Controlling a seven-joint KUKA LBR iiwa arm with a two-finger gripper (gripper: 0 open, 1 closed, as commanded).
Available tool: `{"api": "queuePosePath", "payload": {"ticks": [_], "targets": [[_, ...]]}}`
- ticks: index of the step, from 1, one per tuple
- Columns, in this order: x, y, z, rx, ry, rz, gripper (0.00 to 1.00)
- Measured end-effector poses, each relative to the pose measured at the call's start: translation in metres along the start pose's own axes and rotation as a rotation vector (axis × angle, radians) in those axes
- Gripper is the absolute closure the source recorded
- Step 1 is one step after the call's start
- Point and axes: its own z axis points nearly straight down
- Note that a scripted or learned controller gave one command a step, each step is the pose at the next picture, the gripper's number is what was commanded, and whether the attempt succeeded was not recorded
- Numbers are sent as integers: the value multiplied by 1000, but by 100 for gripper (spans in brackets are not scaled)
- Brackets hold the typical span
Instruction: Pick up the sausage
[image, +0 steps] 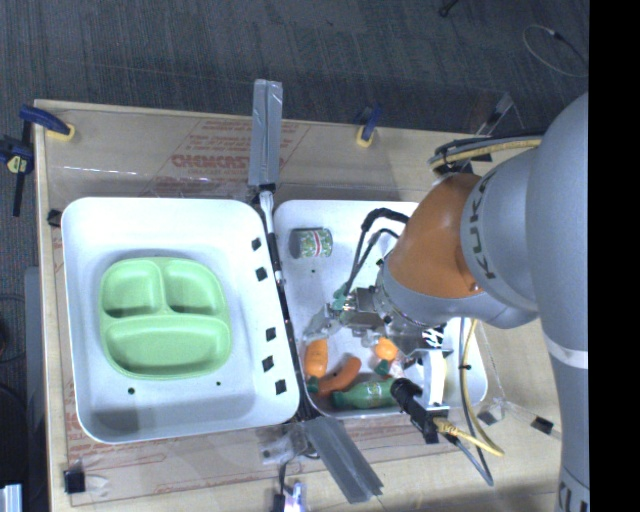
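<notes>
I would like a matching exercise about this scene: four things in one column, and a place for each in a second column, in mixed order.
Things:
1. green divided plate
2. small can
3. green bottle
4. sausage

Places:
A. along the near wall of the right bin
B. in the left bin
C. lying just above the green bottle, beside an orange piece
D. near the far left corner of the right bin

Pairs: 1-B, 2-D, 3-A, 4-C

"KUKA" lettering on the grey arm (500, 230).
</notes>
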Motion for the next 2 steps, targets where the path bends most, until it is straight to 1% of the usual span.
{"api": "queuePosePath", "payload": {"ticks": [1, 2], "targets": [[-26, 3, 76, -4, -7, -197, 0], [-23, 4, 67, -2, -4, -205, 100]]}}
